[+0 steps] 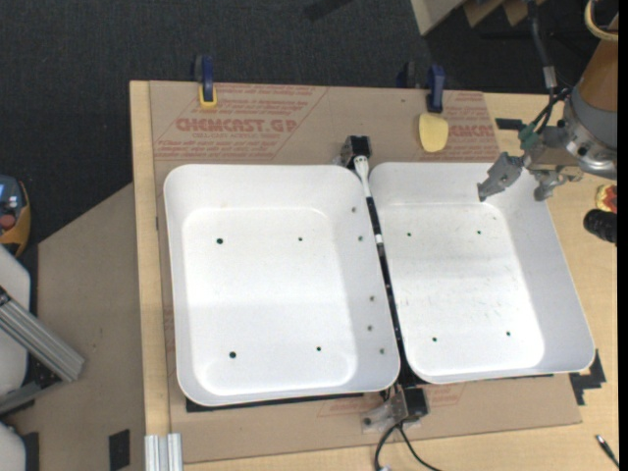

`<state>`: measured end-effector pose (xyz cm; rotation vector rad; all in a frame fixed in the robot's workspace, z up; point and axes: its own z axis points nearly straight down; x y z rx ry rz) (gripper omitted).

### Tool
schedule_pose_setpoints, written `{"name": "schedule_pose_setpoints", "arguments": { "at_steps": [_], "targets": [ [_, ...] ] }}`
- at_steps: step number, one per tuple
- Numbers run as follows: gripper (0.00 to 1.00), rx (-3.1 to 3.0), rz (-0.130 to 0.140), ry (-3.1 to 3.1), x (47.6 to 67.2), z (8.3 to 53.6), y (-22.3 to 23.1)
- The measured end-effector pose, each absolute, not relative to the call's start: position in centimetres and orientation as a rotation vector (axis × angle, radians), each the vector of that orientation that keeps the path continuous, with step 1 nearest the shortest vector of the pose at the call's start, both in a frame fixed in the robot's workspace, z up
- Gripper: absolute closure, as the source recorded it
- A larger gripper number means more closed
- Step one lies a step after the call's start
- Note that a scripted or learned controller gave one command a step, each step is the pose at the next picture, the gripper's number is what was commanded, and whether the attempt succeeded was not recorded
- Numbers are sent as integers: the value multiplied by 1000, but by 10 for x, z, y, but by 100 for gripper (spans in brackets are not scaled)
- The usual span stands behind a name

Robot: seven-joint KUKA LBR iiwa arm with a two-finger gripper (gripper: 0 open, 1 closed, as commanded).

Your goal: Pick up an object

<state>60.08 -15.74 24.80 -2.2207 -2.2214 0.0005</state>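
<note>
Here, the gripper hangs over the right bin's far edge.
Its fingers are spread apart, nothing between them.

Below and left of the gripper's spread fingers, the right bin's floor lies open. Further left, a black divider strip and raised rims separate it from the left bin. Behind the fingers, a yellow clamp pad stands on the board.
</note>
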Motion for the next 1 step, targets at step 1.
{"name": "schedule_pose_setpoints", "arguments": {
  "at_steps": [1],
  "targets": [
    [100,-2222,-2,-2225,601,259,-157]
  ]
}}
